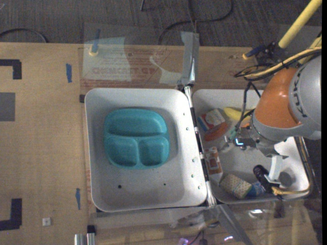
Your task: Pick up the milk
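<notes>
Pincer (241,139) above right bin (239,163), near milk carton (213,119).

Two white bins sat on the surface (41,152): a left bin (94,152) and a right bin (237,162). The left bin held one teal tray (136,137) with three compartments. Six small things lay in the right bin: one white-and-red carton (213,119), one orange piece (218,132), one yellow piece (232,113), one small printed box (213,161), one tan speckled block (235,186) and one blue item (258,189). Two strips of blue tape (69,73) and two black corner marks (13,68) showed on the surface. One arm (286,106) reached in.
</notes>
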Action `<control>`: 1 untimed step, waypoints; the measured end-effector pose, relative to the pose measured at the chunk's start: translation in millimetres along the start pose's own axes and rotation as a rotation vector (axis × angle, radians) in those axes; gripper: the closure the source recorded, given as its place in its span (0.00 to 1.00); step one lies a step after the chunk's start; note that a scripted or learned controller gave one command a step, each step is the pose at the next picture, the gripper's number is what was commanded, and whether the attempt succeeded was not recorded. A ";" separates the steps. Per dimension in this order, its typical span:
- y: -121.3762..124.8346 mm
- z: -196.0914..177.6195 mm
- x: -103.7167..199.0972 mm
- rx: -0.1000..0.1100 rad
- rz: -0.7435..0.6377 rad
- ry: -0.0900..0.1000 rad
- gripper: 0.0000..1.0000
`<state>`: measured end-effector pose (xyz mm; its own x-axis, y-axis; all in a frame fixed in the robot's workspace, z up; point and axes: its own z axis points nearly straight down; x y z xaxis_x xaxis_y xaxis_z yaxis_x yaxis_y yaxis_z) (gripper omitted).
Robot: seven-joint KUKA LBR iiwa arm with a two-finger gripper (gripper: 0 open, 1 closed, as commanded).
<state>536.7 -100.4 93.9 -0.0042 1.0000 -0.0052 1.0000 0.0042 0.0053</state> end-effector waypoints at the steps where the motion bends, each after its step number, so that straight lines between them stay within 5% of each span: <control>1: -56.9 -90.3 17.1 0.006 0.254 0.004 0.00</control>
<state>479.3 -83.1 183.9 0.2471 0.9690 -0.0005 0.9690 -0.2471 -0.0005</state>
